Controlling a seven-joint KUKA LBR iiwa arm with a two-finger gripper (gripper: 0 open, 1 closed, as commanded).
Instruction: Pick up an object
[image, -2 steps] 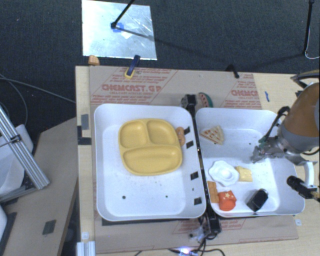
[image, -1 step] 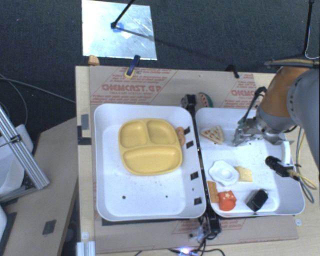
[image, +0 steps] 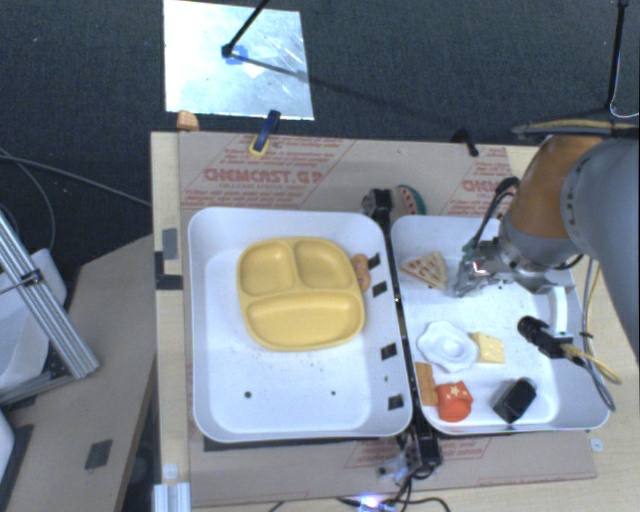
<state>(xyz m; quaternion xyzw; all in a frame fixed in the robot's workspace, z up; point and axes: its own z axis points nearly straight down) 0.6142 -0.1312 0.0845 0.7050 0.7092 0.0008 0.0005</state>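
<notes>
My gripper (image: 470, 277) is low in the far part of the right bin (image: 580, 405), just right of a pizza-slice toy (image: 427, 268). Nearer the front lie a white fried-egg toy (image: 447, 345), a yellow cheese square (image: 490, 348), a red tomato-like piece (image: 454, 400), a brown cracker strip (image: 426, 383) and a black block (image: 515, 399). I see nothing held by the gripper. In the left bin (image: 215, 400) rests a yellow divided plate (image: 300, 293), with a small orange-brown piece (image: 360, 270) at its right rim.
A watermelon-slice toy (image: 408, 200) lies on the bench behind the bins. A blue and yellow tool (image: 265, 133) sits at the bench's far edge. A silver sheet (image: 238, 58) lies beyond it. The arm (image: 570, 200) comes in over the right bin's far right corner.
</notes>
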